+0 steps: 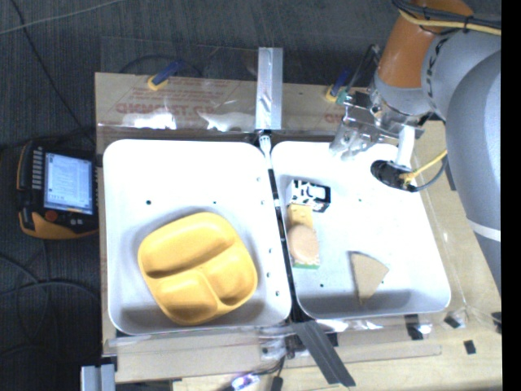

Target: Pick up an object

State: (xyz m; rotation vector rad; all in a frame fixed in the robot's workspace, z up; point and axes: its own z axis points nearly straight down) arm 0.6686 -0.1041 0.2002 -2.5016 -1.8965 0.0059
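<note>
Gripper (352,143) hovers at the right bin's (407,243) far rim, its grasp unreadable; best descend squarely over the sandwich-like block (304,241).

Broad, smooth grey arm (480,129) casing, rounded and matte, topped by a glossy orange band (407,51) just above the wrist. Below that band, a cluster of silvery metal brackets and a pale pincer (352,141). Beside the pincer, a black ring-shaped fitting (389,172) trailing a thin yellow cable (430,168).
</note>
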